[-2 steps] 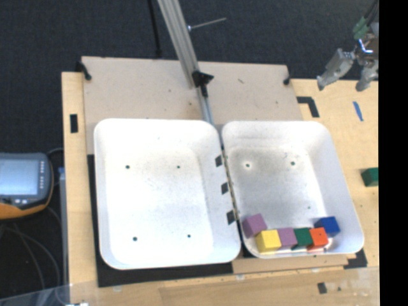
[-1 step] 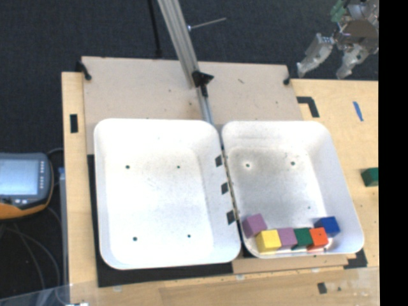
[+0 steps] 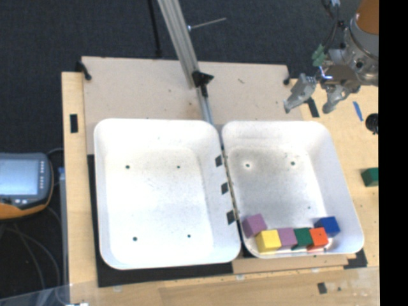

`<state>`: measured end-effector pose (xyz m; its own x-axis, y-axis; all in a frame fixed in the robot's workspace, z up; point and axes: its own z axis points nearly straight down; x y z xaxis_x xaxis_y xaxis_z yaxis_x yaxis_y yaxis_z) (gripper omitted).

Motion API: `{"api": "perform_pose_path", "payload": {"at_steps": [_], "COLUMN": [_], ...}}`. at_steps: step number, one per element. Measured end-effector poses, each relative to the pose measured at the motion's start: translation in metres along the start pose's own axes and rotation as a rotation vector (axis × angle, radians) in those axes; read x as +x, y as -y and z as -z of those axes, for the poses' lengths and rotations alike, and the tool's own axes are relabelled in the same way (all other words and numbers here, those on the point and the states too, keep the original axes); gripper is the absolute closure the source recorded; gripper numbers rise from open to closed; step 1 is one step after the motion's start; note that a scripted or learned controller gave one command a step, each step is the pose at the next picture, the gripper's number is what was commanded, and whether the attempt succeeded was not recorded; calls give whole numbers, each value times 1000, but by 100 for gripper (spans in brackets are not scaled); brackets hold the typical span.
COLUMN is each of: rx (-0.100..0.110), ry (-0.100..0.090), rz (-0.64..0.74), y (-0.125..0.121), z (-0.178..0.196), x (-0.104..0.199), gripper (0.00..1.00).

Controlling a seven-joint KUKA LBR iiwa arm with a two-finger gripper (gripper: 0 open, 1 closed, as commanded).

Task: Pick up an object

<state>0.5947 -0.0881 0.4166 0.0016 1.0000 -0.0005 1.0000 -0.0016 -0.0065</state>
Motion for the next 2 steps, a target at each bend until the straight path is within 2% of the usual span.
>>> {"api": "perform_pose_path", "payload": {"at_steps": [1, 2], "rx": [-18, -9], "ry": [5, 1], "rz": [-4, 5], "y": [51, 46], "z": [93, 77], "x": [-63, -31], "gripper": [0, 0]}}
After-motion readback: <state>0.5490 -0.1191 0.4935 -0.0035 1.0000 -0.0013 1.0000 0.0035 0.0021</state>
